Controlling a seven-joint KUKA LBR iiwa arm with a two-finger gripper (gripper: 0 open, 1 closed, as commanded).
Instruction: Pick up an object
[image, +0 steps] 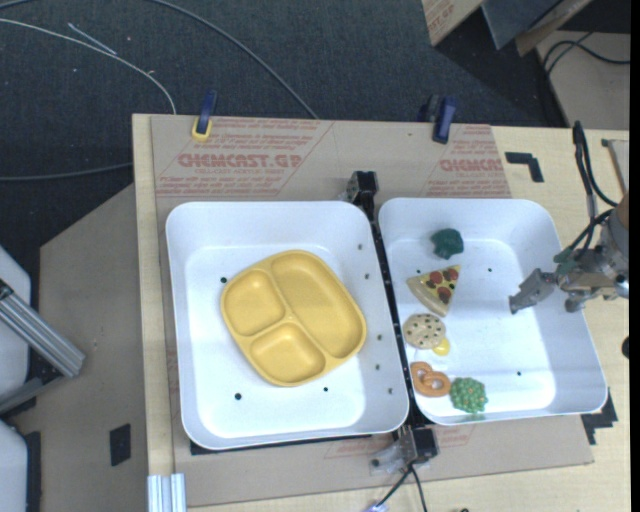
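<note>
In the right bin (560, 390), nearest, lie a green leafy piece (468, 394) and a pretzel (430, 378), then a cookie (424, 329), a pizza slice (437, 287) and, farthest, a dark green broccoli (447, 241). The left bin (190, 300) holds a yellow divided tray (291, 316). The jaws (527, 296) hover at the right bin's right side, pinching nothing; whether spread, I cannot tell.

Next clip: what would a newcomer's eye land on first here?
Probably the yellow divided plate filling the middle of the left bin. Next, the toy foods along the right bin's left side: pizza slice, cookie, pretzel. The gripper reaches over that bin's right side.
</note>
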